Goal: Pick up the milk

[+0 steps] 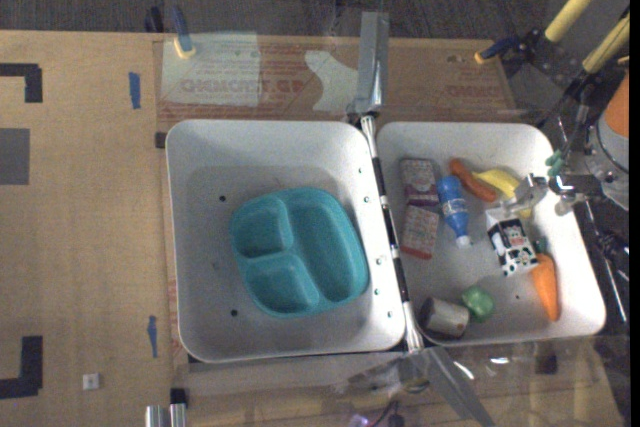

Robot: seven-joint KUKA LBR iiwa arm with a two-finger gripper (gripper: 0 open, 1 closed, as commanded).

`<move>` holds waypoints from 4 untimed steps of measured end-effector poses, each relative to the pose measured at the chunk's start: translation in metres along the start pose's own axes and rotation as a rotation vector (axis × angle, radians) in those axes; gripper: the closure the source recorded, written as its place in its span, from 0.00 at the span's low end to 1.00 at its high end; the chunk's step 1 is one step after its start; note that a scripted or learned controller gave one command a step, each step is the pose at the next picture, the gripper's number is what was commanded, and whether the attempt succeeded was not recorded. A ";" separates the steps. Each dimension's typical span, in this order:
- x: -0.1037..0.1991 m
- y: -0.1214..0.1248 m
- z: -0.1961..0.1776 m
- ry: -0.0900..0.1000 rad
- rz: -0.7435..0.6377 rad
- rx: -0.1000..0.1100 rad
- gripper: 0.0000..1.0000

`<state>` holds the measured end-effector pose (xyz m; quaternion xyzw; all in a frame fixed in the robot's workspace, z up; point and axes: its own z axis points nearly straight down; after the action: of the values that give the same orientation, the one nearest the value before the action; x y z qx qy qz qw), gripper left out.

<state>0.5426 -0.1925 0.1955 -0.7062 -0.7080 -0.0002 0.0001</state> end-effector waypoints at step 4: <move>0.011 0.029 -0.005 -0.002 -0.325 -0.003 1.00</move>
<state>0.5711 -0.1814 0.2009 -0.5825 -0.8128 -0.0006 -0.0018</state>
